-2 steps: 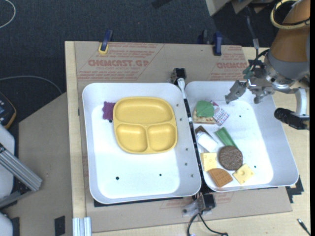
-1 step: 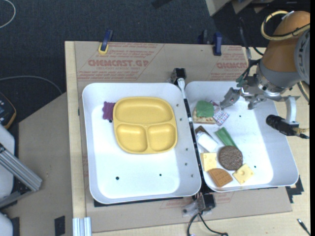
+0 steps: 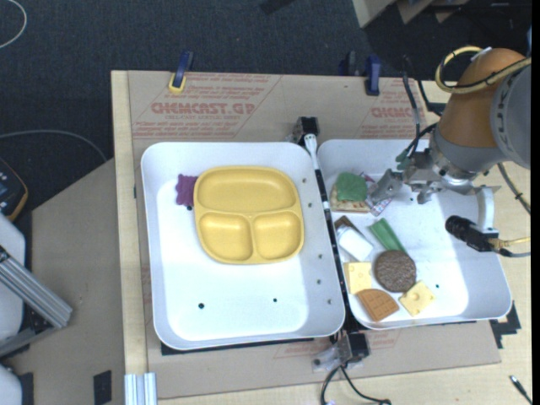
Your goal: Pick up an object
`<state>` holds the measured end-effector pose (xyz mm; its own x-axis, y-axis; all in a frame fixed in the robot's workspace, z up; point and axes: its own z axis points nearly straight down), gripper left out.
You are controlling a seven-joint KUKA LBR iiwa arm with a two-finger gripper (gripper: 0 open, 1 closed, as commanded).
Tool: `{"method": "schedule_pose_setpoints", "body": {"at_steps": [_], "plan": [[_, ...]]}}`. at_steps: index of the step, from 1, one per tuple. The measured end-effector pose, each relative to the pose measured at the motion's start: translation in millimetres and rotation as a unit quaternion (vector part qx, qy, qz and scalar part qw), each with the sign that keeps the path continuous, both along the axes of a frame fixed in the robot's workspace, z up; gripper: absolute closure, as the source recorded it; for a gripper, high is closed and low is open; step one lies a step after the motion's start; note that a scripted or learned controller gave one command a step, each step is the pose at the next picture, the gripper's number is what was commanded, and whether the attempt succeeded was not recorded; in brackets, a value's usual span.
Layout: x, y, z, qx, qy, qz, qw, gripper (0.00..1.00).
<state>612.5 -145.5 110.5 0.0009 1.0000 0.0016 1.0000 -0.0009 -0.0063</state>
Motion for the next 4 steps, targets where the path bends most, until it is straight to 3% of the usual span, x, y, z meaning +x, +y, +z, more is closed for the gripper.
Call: {"method": "schedule_pose_setpoints", "body": {"at_steps": [1, 2, 4], "plan": [[2, 1, -22, 0.0006, -0.003, 0.001, 1.0, 0.0], [5, 1, -8, 0.0002, -0.009, 0.001, 1.0, 1.0], [12, 0, 111, -0.002, -0.007, 0.001, 1.0, 1.0]]}}
